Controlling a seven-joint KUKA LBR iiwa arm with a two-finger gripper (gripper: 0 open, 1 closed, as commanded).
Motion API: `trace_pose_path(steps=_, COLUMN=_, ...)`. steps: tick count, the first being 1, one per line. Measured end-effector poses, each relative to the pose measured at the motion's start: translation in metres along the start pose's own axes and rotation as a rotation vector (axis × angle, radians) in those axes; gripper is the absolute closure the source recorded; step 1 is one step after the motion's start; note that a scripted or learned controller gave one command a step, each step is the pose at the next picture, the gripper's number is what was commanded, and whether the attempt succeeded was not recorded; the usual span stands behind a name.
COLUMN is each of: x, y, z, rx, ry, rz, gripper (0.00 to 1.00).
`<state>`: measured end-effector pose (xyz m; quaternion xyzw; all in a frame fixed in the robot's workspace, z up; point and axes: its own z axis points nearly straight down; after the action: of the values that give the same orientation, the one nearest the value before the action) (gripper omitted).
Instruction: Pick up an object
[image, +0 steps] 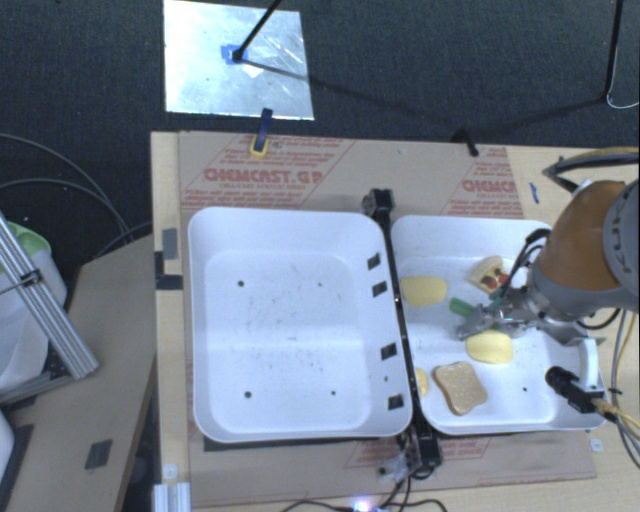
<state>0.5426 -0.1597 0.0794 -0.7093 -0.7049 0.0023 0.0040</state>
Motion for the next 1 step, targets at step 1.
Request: trace_pose_path(steps=1, x=0.0019, y=0.0066, z=-0.0168, rx=-0.013, ry=-0.003, rz=-0.007, gripper=1.0)
